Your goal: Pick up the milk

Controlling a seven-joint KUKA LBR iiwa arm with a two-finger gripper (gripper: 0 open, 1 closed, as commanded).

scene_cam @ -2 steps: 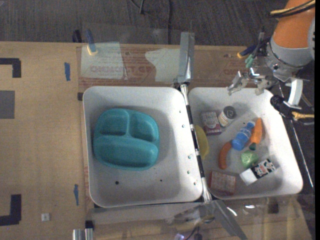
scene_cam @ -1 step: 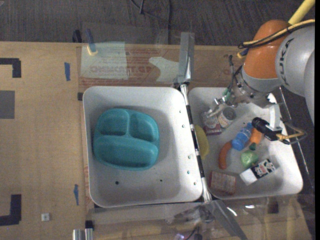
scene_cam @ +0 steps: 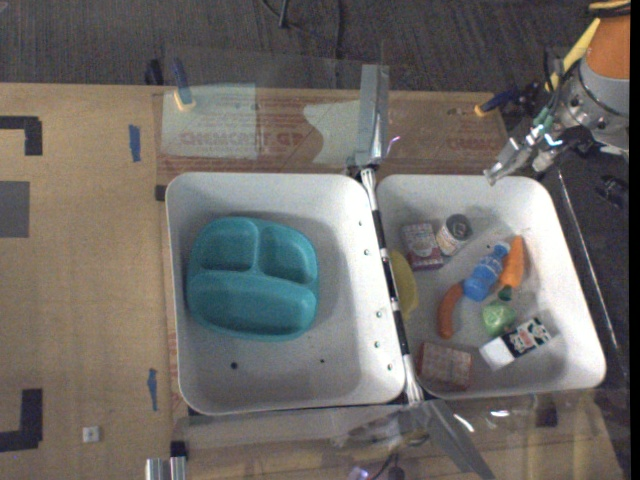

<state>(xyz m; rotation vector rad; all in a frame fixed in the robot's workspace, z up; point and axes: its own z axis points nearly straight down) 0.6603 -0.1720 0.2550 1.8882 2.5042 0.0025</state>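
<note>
Hovering: the gripper point(scene_cam: 515, 158) hangs above the right bin's point(scene_cam: 575, 278) far rim, fingers spread wide, holding nothing.
Milk: the milk carton point(scene_cam: 516, 342) lies on its side in the right bin's near corner, beside a green item point(scene_cam: 497, 317).
Progress: nothing grasped yet; approach, descent, grip and lift all remain.

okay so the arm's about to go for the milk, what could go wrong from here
The small white and black milk carton lies tipped on its side near the front edge of the right white bin, so the end effector might bump the wall. A green round item touches the carton, with a blue plastic bottle just beyond, so a grasp could catch those instead.
</note>
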